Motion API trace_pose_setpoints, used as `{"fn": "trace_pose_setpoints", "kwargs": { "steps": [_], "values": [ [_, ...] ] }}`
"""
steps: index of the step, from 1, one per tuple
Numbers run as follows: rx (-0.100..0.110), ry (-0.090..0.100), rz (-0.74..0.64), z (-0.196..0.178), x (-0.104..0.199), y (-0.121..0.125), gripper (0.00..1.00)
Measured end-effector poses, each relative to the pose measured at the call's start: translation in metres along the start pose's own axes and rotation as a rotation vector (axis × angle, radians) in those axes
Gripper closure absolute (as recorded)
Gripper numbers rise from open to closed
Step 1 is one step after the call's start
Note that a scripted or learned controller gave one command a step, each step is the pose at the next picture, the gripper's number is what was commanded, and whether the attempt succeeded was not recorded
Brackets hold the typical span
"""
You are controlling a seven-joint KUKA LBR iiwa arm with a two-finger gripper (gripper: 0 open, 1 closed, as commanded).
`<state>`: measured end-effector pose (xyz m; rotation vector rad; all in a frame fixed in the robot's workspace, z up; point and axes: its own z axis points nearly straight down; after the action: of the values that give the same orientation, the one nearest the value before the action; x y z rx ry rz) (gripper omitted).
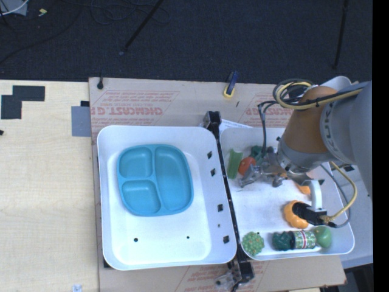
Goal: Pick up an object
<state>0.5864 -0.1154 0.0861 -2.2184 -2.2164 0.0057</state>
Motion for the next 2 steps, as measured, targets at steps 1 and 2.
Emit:
{"fn": "trace_pose_setpoints", "kwargs": {
  "steps": [1, 2],
  "values": [
    [-0.001, 0.0, 0.006, -0.012, -0.002, 0.0, 1.0],
    [-0.008, -0.001, -0.002, -0.068, 0.008, 0.003, 1.0]
  ]
}}
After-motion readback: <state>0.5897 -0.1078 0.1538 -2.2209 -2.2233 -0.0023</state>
